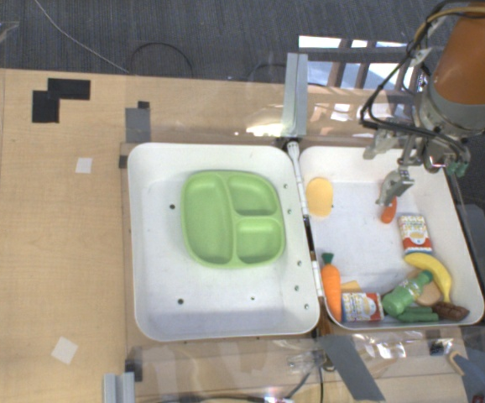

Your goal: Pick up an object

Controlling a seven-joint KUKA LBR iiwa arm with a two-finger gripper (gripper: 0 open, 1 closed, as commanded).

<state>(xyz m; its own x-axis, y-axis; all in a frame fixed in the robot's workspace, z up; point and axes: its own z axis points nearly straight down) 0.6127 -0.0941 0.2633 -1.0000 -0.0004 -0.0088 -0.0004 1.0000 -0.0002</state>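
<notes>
My gripper (391, 201) hangs over the upper middle of the right bin (356, 225). Its fingers (396, 183) look pressed together, and a small orange-red piece (388, 215) sticks out from between their tips, just above the bin floor. A yellow rounded object (319, 196) lies to the left by the bin wall. A small carton (414, 232) lies just below and right of the gripper.
The right bin's front holds a carrot (331, 284), a can (361, 306), a green bottle (406, 296), a banana (434, 271) and a brown item (452, 311). A green divided plate (232, 218) sits in the left bin (154, 292).
</notes>
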